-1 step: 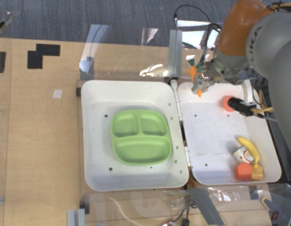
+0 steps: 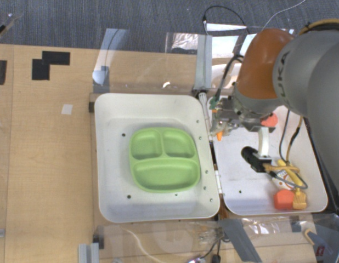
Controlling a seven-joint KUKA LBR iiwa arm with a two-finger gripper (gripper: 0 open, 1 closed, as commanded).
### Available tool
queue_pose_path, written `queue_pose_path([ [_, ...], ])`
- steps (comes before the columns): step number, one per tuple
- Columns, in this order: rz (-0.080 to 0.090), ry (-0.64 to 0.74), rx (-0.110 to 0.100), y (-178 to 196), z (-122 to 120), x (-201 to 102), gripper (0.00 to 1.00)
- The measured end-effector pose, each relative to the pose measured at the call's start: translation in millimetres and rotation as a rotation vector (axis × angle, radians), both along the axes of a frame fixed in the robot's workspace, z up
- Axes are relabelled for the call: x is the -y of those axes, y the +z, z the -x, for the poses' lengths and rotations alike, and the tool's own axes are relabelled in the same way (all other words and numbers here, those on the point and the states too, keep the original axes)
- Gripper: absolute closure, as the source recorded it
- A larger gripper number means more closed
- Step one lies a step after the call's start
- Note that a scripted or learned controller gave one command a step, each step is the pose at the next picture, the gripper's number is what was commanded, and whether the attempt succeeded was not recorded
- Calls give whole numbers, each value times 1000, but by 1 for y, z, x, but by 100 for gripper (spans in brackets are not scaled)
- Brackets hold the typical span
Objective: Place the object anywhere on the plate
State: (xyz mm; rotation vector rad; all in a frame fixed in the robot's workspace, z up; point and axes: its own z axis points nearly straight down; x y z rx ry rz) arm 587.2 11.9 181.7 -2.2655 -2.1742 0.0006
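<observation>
Reaching in from the right, the grey arm (image 2: 301, 64) hangs over the right white bin's (image 2: 235, 193) far-left corner; its jaws' state cannot be told. The green three-compartment plastic plate (image 2: 164, 159) sits mid-left bin (image 2: 112, 147). A small orange block (image 2: 283, 199) lies near-right, well apart.

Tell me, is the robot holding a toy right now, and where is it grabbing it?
I can't tell. The arm's wrist hides the gripper over the right bin. The orange object lies loose there.
</observation>
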Motion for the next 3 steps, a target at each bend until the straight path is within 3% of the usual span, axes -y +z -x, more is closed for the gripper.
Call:
queue_pose_path([
  [1,0,167,3,76,18,-5,100],
  [2,1,180,-1,25,58,-57,100],
  [3,0,179,-1,25,58,-57,0],
])
